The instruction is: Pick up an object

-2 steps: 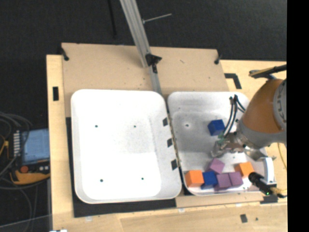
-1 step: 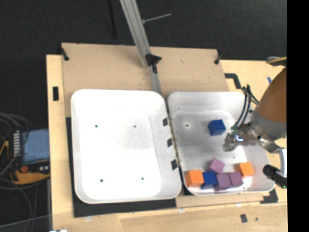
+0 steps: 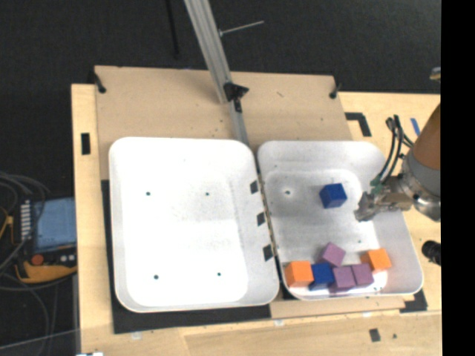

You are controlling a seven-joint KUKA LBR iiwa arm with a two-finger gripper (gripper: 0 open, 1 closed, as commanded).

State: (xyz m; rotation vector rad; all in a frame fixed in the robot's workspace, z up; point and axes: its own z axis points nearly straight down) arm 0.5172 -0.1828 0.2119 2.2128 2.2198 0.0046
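Observation:
A blue cube [image 3: 333,194] sits alone in the middle of the right bin [image 3: 312,158]. Along that bin's front edge lie an orange cube [image 3: 300,273], a second blue cube [image 3: 322,274], three purple cubes [image 3: 333,254] [image 3: 344,277] [image 3: 362,274] and another orange cube [image 3: 378,259]. My gripper [image 3: 369,207] hangs over the right side of this bin, just right of the lone blue cube and above the front cluster. Nothing is visibly in its grasp.
The left bin [image 3: 185,221] lies beside the right one, with black clips [image 3: 261,217] along the shared rim. A slanted metal rail [image 3: 211,43] rises behind the bins. Cables and a blue device [image 3: 52,225] sit off the bench at left.

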